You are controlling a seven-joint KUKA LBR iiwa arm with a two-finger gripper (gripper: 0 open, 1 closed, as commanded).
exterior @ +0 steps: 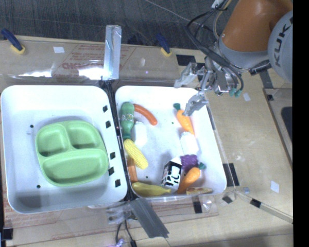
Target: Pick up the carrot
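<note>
Overhead, we look down at a slant on two shallow white bins set side by side on a wooden bench. Our left bin (10,138) holds a green divided plate (71,152). Our right bin (216,153) is crowded with toy food: a green cucumber (127,118) and an orange sausage (146,114) near the top left, a corn cob (135,154) below them, a banana (150,190) along the bottom edge, a black and white carton (171,175), a purple bunch of grapes (190,161), a white egg-like piece (189,144) and a second small orange vegetable (191,176) low on the right. The carrot (185,120) lies in the upper right part of this bin, slanting, with its green top toward the upper left. Our grey arm with its orange band reaches in from the right, and the gripper (198,103) hangs just above and beside the carrot's upper end, possibly touching it. We cannot tell whether its fingers are apart or together, as they are small and blurred, and nothing shows clearly between them. We judge the approach is nearly done but the grasp is not yet proven. What could go wrong: the carrot sits near the bin's right wall, so a finger may strike the rim; the tapered, slanted body may slip out; or the white piece just below may be nudged or caught instead.
</note>
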